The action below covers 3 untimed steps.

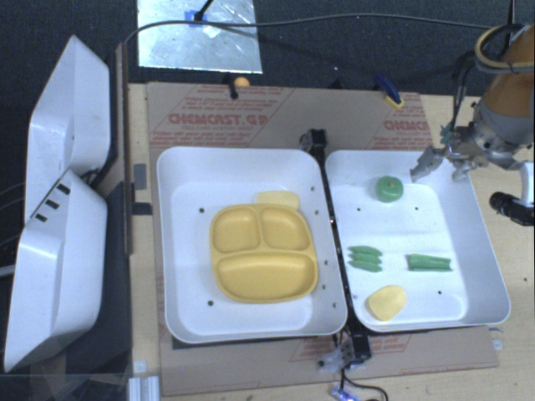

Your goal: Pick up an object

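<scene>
Two shallow white bins side by side on the bench: left bin [180,224], right bin [468,249].

In left bin: yellow divided tray [263,253], three compartments, two small at far side, one wide at near side; long axis running near-to-far, slightly tilted. Pale yellow flat piece [278,198] just beyond tray's far edge, touching or nearly so.

In right bin, four small items, well apart from each other:
- green round piece [389,189], far part of bin, squat, no clear long axis.
- green bean pods [365,258], left-centre, two or three lying together, long axis across the bin, left to right.
- green pod [429,262], right of those, single cluster, elongated, also lying left to right.
- pale yellow wedge [387,302], near edge, rounded, long axis slanting from near-left up to far-right.

Gripper [443,164] at far right corner of right bin, over its rim, just right of green round piece, not touching it. Fingers [425,164] spread apart, nothing between them. Orange band of arm [506,98] above.
</scene>
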Motion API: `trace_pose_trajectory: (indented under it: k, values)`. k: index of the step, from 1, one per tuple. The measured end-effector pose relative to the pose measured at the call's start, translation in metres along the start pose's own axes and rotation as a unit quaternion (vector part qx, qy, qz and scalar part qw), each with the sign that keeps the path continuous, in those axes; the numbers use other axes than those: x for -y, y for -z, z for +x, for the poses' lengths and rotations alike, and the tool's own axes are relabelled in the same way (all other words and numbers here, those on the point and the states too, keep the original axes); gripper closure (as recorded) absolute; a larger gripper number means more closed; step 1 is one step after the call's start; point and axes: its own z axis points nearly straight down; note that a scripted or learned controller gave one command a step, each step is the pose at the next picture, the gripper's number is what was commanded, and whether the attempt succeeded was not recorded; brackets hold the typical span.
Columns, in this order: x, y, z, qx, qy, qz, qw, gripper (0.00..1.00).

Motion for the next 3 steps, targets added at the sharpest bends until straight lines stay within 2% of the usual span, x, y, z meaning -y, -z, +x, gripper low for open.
trace_pose_trajectory:
  k: [1, 2, 3]
  values:
    - [-0.0017, -0.0618, 0.0029, -0.001, 0.0, 0.002, 1.0, 0.0]
    - [-0.0037, -0.0651, 0.002, 0.001, 0.0, -0.002, 1.0, 0.0]
    - [-0.0032, -0.0565, 0.0024, 0.0, 0.001, -0.001, 1.0, 1.0]
